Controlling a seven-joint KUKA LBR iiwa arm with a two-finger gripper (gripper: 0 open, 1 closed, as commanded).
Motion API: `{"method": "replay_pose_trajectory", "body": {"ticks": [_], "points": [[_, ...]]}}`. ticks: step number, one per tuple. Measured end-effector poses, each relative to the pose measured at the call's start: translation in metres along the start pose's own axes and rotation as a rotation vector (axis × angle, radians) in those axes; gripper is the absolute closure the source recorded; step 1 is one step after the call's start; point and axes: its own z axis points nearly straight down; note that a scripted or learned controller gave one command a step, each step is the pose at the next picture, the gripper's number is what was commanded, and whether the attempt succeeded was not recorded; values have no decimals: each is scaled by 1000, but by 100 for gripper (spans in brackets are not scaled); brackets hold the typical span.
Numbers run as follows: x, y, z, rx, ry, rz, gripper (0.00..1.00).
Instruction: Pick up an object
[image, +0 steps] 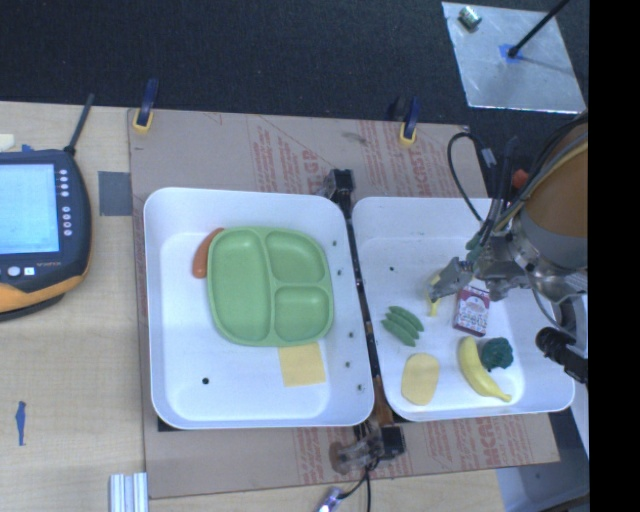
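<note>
though red print runs along the cardboard sheet (250, 150) under the bins, it is too small to read.
writing: the red-and-white packet (471, 310) carries print that is too blurred to make out; the handheld pendant (38, 230) at the far left of the tabletop (60, 400) shows a pale lit screen with no legible text.
left bin (170, 390): holds a green divided plate (270, 285) with three compartments; an orange-red piece (201, 254) pokes out from under the plate's left edge; a flat yellow square (302, 364) lies just beside the plate's near edge.
right bin (400, 225): holds a green pea pod (402, 324) near its left side, a pale yellow oval piece (420, 379) toward the near edge, a banana (482, 371) to the right of that, a dark green broccoli floret (495, 352) touching the banana, and the packet between the pod and the floret.
arm: reaches in from the right with its orange band (560, 190) over the right bin's far right corner, wrist angled down toward the bin.
jaws: the gripper (455, 285) sits low just left of the packet's top edge; whether the jaws are spread or pressed together, cannot tell.
clamps: two blue-and-yellow clamps (145, 108) pin the cardboard's far edge.
</note>
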Motion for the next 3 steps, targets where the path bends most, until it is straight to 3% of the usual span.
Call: {"method": "replay_pose_trajectory", "body": {"ticks": [1,2,3], "points": [[-47,40,26,-1,-3,0,0],[-37,87,113,1,-2,-1,0],[-50,65,135,-11,-4,-3,0]]}}
